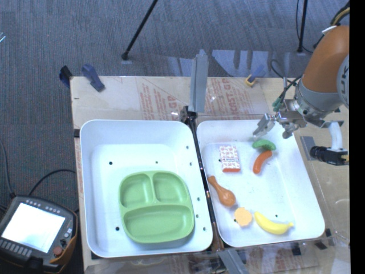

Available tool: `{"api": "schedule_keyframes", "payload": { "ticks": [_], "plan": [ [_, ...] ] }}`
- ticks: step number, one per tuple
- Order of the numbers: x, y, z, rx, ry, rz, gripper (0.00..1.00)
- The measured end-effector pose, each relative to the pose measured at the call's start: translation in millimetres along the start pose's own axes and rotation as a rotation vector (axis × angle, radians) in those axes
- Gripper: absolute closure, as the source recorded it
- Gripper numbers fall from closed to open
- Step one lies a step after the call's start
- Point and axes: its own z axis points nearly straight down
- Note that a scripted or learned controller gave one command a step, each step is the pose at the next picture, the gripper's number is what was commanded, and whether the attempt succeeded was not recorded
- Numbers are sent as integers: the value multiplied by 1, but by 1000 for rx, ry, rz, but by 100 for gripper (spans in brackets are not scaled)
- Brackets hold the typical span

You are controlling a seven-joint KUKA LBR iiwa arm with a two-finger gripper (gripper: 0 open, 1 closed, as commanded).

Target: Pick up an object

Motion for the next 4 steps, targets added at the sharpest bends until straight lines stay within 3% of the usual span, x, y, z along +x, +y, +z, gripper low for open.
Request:
{"api": "schedule_keyframes", "payload": {
  "ticks": [1, 2, 3, 4],
  "plan": [
    [-31, 6, 86, -7, -2, 59, 0],
    [-32, -4, 116, 3, 1, 163, 0],
    [-33, -4, 106, 3, 2, 161, 100],
    [-23, -30, 4, -9, -2, 241, 100]
  ]
}}
